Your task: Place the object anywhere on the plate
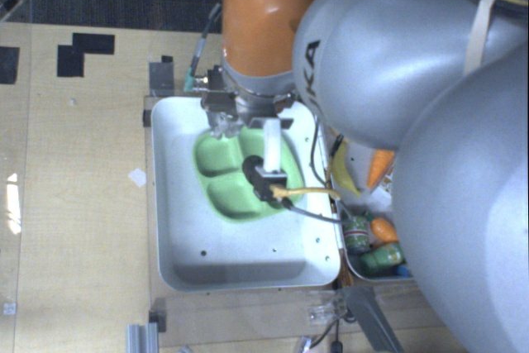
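The light green plastic plate (225,196) lies flat in the left shallow white bin (248,264), in the half farther from the camera. It has raised lines that split it into little parts; two show well, and the arm covers the rest. The gripper (225,126) hangs right over the plate's far edge, above the top left part. From here I cannot tell if it is spread wide or pinched narrow, or if it has something in it. I also cannot tell which thing is meant to go on the plate. There is one plate and there are two bins. The right white bin (354,269) is mostly behind the big grey arm (388,54). Four small things peek out there: one orange carrot-shaped toy (378,167), one small tin can (357,232), one orange round thing (383,229) and one green thing (382,258). Both bins sit on the pale wooden bench (83,194).
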Controlling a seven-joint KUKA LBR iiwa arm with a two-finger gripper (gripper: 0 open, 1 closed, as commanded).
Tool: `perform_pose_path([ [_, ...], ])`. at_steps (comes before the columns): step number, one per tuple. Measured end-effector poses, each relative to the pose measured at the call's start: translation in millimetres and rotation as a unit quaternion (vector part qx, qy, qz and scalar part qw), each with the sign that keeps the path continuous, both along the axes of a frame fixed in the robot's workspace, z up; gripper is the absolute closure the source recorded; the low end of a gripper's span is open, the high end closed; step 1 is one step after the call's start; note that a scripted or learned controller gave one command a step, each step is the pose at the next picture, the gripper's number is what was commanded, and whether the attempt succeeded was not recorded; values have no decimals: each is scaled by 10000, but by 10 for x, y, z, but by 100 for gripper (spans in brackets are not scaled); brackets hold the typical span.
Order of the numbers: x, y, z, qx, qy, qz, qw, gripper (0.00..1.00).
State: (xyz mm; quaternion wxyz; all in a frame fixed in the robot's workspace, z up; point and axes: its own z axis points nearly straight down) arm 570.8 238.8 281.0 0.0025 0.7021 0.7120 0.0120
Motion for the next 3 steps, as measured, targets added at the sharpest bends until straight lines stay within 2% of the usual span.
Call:
perform_pose_path([
  [1,-1,2,-1,-1,1,2,10000,0],
  [2,10,9,115,9,-19,30,10000,100],
  [3,-234,-182,-196,-64,79,540,9985,100],
])
